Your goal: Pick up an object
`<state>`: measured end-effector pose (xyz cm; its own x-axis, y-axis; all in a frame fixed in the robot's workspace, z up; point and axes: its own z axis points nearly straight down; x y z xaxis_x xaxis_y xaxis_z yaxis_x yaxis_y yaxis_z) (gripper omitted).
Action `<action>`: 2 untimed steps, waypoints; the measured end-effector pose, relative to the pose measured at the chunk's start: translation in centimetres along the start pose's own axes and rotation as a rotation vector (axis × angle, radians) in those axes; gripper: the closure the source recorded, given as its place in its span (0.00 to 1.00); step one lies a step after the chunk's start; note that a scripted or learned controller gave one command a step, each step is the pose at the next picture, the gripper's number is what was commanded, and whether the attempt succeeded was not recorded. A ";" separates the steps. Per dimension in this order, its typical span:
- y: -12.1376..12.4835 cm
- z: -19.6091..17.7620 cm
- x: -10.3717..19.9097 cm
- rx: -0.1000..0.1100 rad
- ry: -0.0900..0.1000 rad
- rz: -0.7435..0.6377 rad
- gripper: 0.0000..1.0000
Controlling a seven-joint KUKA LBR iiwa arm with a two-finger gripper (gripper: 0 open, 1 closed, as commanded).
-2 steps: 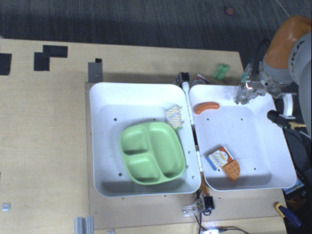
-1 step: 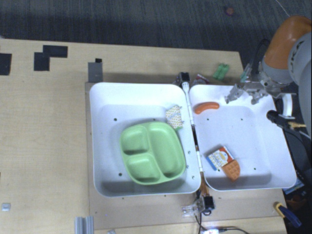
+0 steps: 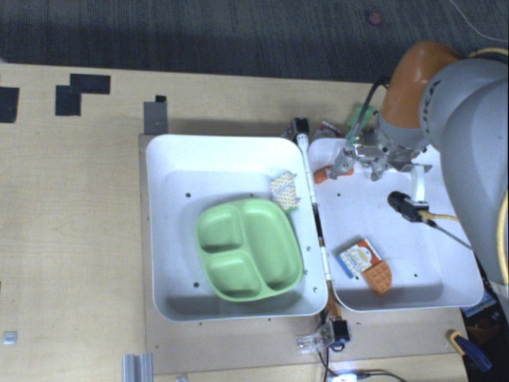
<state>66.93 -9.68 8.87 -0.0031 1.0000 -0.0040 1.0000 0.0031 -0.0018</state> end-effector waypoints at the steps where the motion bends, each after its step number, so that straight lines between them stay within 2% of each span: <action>1: 0.0 -1.1 0.2 0.007 0.006 -0.005 1.00; 2: -2.2 -2.3 -6.0 -0.006 0.003 0.000 1.00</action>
